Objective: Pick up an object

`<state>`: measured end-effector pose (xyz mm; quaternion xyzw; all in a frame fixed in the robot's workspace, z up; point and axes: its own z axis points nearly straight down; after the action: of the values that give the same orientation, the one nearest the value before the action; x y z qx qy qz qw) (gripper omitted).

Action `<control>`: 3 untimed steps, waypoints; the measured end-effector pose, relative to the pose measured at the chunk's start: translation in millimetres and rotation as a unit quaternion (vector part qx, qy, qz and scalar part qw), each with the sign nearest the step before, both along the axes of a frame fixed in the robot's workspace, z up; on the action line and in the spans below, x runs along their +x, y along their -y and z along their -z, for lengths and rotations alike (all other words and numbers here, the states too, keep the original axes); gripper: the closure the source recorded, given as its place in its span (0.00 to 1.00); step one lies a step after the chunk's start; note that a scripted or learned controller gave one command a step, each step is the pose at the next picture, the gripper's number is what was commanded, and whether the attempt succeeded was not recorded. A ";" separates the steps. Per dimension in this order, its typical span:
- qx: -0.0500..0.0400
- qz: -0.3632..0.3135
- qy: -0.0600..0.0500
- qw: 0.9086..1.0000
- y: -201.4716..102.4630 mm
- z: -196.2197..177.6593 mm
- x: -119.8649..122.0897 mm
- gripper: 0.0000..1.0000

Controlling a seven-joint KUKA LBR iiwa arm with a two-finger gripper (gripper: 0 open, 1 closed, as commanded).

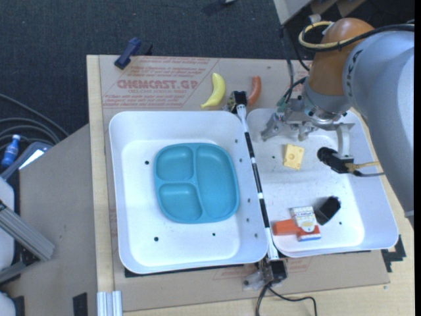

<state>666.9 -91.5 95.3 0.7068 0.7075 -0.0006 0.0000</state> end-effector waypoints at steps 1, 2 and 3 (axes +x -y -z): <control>0.000 0.001 0.001 1.000 44.4 10.4 -0.4 0.00; 0.001 0.000 -0.001 1.000 3.3 10.3 -0.3 0.00; 0.001 0.000 -0.001 1.000 1.1 10.3 -0.5 0.00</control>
<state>666.4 -92.6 84.9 0.7069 0.7073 -0.0005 -0.0011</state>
